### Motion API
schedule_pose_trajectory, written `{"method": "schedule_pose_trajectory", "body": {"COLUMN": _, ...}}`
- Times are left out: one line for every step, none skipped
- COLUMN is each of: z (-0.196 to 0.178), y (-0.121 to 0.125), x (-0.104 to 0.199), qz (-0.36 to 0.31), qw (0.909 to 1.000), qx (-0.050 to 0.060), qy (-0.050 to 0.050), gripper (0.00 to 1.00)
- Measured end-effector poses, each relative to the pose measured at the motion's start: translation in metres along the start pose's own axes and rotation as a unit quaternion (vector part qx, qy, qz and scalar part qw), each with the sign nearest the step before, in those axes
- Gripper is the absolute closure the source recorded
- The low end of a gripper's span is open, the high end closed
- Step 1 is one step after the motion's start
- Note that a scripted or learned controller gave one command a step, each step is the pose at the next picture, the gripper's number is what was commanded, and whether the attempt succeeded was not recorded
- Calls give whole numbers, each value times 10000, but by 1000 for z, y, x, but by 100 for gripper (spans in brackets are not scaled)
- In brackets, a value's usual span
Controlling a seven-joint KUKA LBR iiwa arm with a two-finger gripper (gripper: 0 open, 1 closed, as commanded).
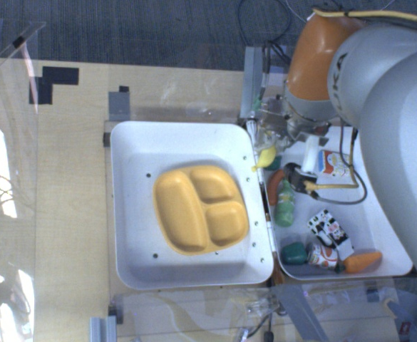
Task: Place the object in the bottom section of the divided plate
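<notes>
Found the arm [379, 84] reaching in from the right of the frame, wrist low over the upper left corner of the right bin [388, 242]. Could not tell whether the jaws stood open or closed, or gripped anything. Saw a small yellow piece [266, 157] just under the wrist, hard against the wall between the two bins; took it for the task's thing, though could not tell it from the pictures alone. Noted the plate [167, 228] lying flat at the middle of the left bin [137, 164], well apart from the piece, all sections bare.

To do the step well: confirm a firm hold before lifting, raise straight up to clear the bin wall, carry left, and lower over the section nearest the frame's bottom edge, judged to be the lower right well [227, 221]. Release low, inside the ridges, since a rounded piece would likely roll.

Read the plate as smooth moulded yellow plastic, rounded corners, raised dividers, shallow wells. Read the piece as small, curved, glossy. Read both bins as matt white, shallow, with soft corners. Counted clutter close by in the right bin: a green bottle [285, 206], an orange carrot [363, 262], a black-and-white pack [329, 228].
</notes>
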State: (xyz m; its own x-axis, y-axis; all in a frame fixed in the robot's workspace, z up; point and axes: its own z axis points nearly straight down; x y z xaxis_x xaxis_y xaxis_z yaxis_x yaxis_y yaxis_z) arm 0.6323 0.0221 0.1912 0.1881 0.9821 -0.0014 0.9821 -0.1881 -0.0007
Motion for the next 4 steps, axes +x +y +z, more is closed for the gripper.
{"method": "schedule_pose_trajectory", "body": {"z": -9, "y": 1, "x": 1, "qz": -39, "qw": 10000, "qx": 0, "qy": -6, "gripper": 100}}
{"method": "schedule_pose_trajectory", "body": {"z": -32, "y": 6, "x": -8, "qz": 742, "qw": 9972, "qx": -7, "qy": 4, "gripper": 100}}
{"method": "schedule_pose_trajectory", "body": {"z": 9, "y": -9, "x": 24, "qz": 601, "qw": 9982, "qx": 5, "qy": 7, "gripper": 100}}
{"method": "schedule_pose_trajectory", "body": {"z": 1, "y": -7, "x": 25, "qz": 573, "qw": 9984, "qx": 8, "qy": 5, "gripper": 100}}
